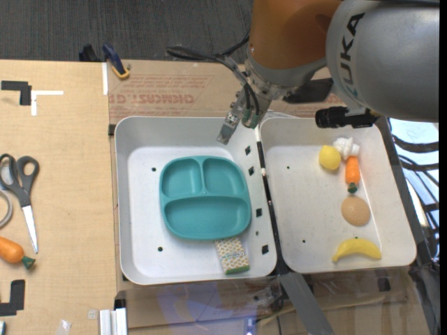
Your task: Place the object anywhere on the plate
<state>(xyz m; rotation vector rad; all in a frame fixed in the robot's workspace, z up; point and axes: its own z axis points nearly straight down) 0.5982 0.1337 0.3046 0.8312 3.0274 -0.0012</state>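
Observation:
A teal plate (206,197) with three compartments lies in the middle of the left bin (133,208). A small green and beige patterned packet (232,255) lies flat in that bin, just in front of the plate's front right corner. In the right bin (300,215) are a yellow lemon (330,158), a white piece (344,146), a carrot (353,172), a tan egg (355,211) and a banana (356,250). My gripper (239,122) hangs over the back edge of the left bin, near the wall between the bins. It is open, with nothing between its fingers.
The arm's orange band and grey body (335,40) cover the back of the right bin. On the wooden bench to the left lie scissors (21,187) and another toy carrot (12,251). A blue clip (115,60) sits behind the bins.

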